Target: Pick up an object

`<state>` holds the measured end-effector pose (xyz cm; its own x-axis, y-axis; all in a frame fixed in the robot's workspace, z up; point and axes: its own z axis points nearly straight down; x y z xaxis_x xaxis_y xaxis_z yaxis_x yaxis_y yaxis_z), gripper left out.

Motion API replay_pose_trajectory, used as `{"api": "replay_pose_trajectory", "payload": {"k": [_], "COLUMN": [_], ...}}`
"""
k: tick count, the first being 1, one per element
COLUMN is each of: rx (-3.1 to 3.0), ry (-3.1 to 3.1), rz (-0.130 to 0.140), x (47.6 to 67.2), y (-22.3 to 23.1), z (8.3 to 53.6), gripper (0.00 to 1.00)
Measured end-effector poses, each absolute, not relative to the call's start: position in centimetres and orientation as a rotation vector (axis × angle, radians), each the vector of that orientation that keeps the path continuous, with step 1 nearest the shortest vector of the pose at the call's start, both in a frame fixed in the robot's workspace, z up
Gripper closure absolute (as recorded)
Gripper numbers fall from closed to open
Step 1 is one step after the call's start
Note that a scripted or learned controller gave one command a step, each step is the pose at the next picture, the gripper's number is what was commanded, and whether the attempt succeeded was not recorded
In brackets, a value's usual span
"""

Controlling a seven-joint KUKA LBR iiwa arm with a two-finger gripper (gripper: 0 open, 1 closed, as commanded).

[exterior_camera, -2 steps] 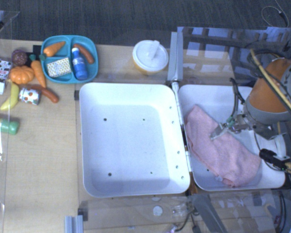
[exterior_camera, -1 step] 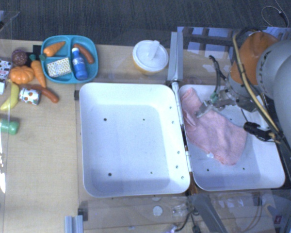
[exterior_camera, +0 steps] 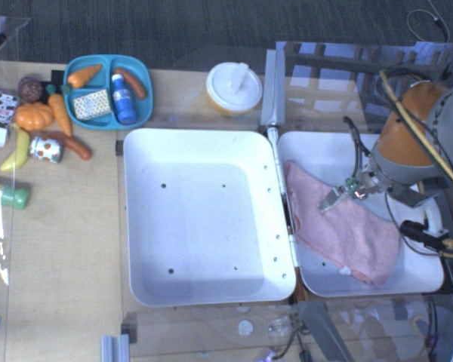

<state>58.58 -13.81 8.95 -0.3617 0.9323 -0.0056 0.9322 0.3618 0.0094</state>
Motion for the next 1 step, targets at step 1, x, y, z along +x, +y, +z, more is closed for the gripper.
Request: {"api": "replay_pose_trajectory", "payload": {"k": [1], "rx": [1.627], "ry": [2.673], "rz": [0.009], "x": [61.27], "y": [-10.52], "z": [8.95], "gripper": [0.00]}}
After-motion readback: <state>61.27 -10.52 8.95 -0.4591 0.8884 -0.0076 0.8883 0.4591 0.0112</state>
